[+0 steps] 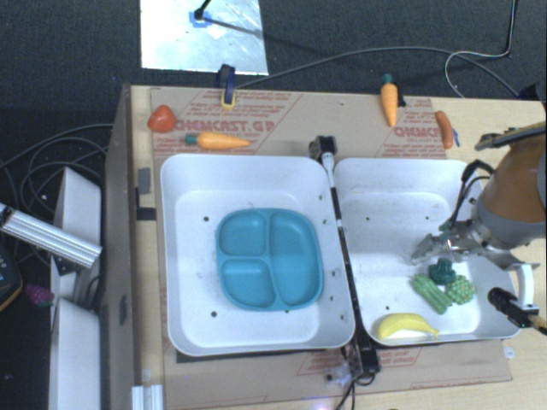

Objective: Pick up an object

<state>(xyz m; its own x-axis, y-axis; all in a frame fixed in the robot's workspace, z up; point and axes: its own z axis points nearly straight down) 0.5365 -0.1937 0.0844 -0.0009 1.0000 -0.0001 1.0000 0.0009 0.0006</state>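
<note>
Tool over teal toy, fingertips indistinct, arm cut off

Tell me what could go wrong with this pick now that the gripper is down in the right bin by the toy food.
The gripper sits right above a tight cluster: a dark teal toy, a green vegetable and a light green bumpy piece. It may nudge or catch two at once, or close between them and grab nothing. The banana lies near the right bin's front wall, so a shove could pin things there.
</note>
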